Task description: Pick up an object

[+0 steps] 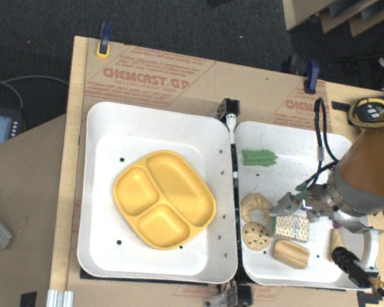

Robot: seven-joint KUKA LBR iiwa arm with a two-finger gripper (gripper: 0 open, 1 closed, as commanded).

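The right bin (289, 146) holds several small items. A green flat piece (258, 157) lies near its far left. A beige curled pastry (256, 204) and a round spotted cookie (255, 235) sit by its left wall. A pale patterned square (293, 227) and a tan bread roll (291, 253) lie near the front. My gripper (294, 204) hangs low over the bin, just above the far edge of the patterned square and right of the pastry. Nothing is visibly held in it. The grey arm (372, 169) hides the bin's right part.
The left bin (110, 130) carries a yellow three-compartment plate (164, 199). A black divider strip (233, 166) runs between the bins. Black cables (319, 132) hang over the right bin's far side. Blue clamps (311, 78) hold the cardboard's far edge.
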